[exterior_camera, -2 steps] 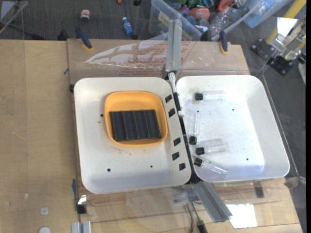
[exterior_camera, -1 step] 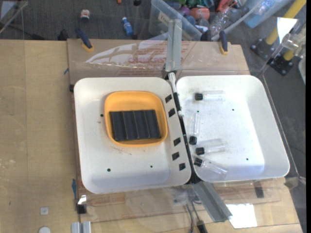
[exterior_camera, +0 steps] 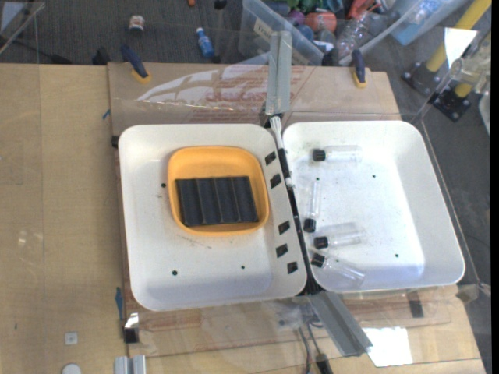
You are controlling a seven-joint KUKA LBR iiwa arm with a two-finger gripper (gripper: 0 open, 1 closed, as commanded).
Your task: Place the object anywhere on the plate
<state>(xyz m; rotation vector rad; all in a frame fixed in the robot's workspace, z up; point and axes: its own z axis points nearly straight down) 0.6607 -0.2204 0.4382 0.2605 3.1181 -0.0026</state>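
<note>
On the surface (exterior_camera: 54, 170), two white bins sit side by side, with the centre divider (exterior_camera: 284, 201) as landmark. Left of the divider: left bin (exterior_camera: 148, 279) holds an orange plate (exterior_camera: 218, 160), and a dark ribbed block (exterior_camera: 217, 201) already lies across the plate's middle, inside its rim. Right of the divider: right bin (exterior_camera: 405, 209) holds several clear vials with black caps. One vial (exterior_camera: 335, 155) lies toward the far side; three more (exterior_camera: 335, 240) lie close to the divider at the near side. Arm and hand: state cannot be told at this moment.

Judgement: if the ribbed block is the object, placement looks done and nothing remains but to stay clear. If a vial is meant, the step in hand is the approach. The next move then calls for a descent over one vial, closing across its narrow body, then a carry leftward over the divider onto the plate's bare rim area.
</note>
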